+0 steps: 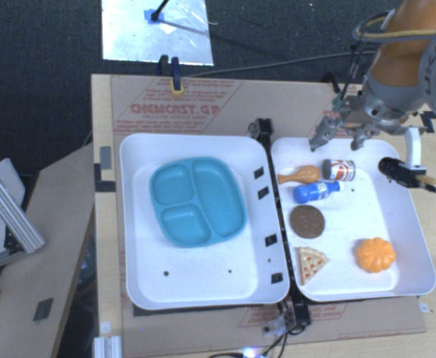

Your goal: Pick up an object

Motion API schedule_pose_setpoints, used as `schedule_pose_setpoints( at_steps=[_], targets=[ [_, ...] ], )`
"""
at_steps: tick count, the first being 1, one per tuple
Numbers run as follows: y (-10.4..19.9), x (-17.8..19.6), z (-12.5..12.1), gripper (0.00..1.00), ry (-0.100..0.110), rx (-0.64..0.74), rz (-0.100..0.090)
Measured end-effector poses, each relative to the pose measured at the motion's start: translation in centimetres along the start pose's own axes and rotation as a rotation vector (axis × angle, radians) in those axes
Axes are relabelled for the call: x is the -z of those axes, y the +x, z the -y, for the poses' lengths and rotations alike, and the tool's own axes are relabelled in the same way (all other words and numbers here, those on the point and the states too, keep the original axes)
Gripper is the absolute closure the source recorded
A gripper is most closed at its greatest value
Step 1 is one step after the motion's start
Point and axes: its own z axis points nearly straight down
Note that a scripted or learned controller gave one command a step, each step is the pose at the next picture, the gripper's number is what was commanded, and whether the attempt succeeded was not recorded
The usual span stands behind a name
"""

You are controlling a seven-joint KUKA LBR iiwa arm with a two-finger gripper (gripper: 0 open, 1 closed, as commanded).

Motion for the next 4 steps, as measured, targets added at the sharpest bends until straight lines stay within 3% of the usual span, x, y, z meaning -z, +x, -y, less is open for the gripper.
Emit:
schedule_pose_setpoints(
  at_steps=[1, 4],
  targets=[
    [0.0, 0.7, -0.2, 0.0, -0.011, 0.002, 0.001],
    [0.5, -14.5, 1.5, 0.0, -0.002, -0.002, 0.0]
  ],
)
